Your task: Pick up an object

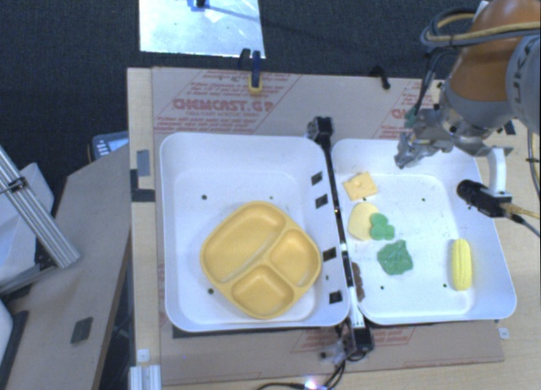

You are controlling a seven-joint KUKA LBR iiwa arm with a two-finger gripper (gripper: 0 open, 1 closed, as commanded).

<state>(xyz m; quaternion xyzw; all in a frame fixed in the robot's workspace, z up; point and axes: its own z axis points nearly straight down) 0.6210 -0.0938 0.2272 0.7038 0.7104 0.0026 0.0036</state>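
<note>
Scene: A grey KUKA arm with an orange band reaches in from the right over the right bin (423, 308), one of two shallow white bins on the bench.

Gripper: The gripper (409, 153) hangs over the far edge of the right bin, above bare floor, touching none of the items; whether it is spread or closed cannot be told from this angle.

Candidates: A yellow cheese wedge (362, 185) lies nearest, just to the near-left of the gripper. Further toward the near side lie a pale yellow slice (362, 221) touched by a small green piece (382, 227), then a leafy green piece (395, 257). A yellow corn cob (461, 263) lies alone at the right, well apart from the rest.

Left bin: The left bin (186, 160) holds a yellow divided plate (260, 258), no likely target.

Step in hand: Judged as choosing and approaching a target; nothing is lifted yet.

Doing it well: The corn cob looks the cleanest pick, with open floor all round; the slice and small green piece touch, so a grasp there risks catching both.

Long axis: The cob runs near-to-far, almost parallel to the bin's right wall, neither end plainly the tip.

Grasp advice: Closing left-to-right across the cob's middle should stop it rolling or swinging out.
</note>
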